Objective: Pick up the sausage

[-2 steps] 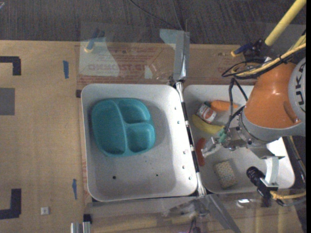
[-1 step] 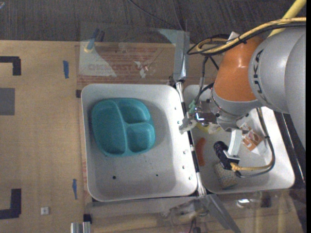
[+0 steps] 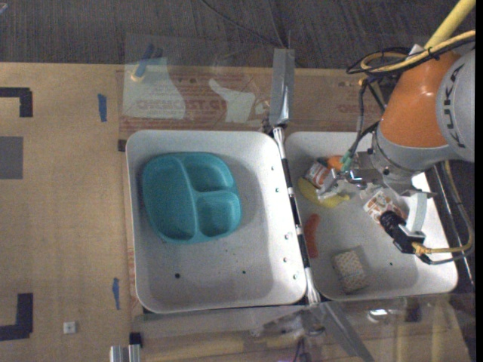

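Red-orange, the sausage (image 3: 311, 235) lay in the right bin (image 3: 438, 277), close against its left wall. The hand (image 3: 343, 178) hung above and to the right of it, apart, over a yellow item (image 3: 317, 194); its grip could not be made out.

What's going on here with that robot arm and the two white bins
A grey KUKA arm with an orange band is reaching into the right bin, its gripper low among some small items near the bin's upper left, including a yellow piece. The sausage, a small red-orange piece, lies by that bin's left wall, apart from the gripper and not picked up. A pale woven square sits nearer the front. The left bin holds a teal divided plate.
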